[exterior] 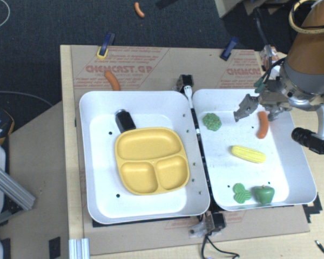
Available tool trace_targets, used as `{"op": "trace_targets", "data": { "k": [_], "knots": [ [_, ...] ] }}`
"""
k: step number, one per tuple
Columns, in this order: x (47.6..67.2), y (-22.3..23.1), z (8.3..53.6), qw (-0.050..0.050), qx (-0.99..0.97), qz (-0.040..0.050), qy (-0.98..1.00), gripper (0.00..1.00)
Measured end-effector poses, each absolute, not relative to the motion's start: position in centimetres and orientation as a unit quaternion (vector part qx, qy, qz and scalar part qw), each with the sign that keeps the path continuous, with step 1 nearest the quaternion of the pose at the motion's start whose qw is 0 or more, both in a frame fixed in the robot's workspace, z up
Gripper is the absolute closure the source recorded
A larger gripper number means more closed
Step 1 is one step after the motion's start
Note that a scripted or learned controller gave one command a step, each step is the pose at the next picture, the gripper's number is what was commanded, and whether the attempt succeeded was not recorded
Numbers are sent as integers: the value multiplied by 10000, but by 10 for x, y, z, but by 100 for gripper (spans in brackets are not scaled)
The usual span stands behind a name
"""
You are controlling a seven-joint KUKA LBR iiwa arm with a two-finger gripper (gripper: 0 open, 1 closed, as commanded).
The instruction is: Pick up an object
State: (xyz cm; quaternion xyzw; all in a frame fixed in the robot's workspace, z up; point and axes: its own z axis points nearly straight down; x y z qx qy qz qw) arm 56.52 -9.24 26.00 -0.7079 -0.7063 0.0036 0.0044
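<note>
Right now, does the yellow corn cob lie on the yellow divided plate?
No, the yellow corn cob lies in the right white bin; the yellow divided plate is in the left.

A robotics lab or test cell, seen from above. A grey industrial robot arm point(308, 63) with an orange band is reaching in from the right over a table point(70, 144) topped with a cardboard sheet printed "CHEMCAST GP". Spring clamps point(104, 46) are pinning that sheet at its far edge. Two shallow white bins point(92, 161) are sitting side by side on it, holding toy items rather than real food: a yellow divided plastic plate point(151, 161), a plastic corn cob point(248, 154) and green toy vegetables point(252, 193). Cables point(213, 247) are trailing off the table's near edge. Dark carpet point(43, 15) is covering the floor, and an aluminium frame rail point(11, 188) is lying at the left.
</note>
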Motion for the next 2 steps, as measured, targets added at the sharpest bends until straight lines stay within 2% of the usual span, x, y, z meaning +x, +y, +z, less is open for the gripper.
{"op": "trace_targets", "data": {
  "k": [1,2],
  "knots": [
    [567,-92,266,1,-7072,1,-7070,0],
    [570,-93,202,35,-7073,24,-7069,0]
  ]
}}
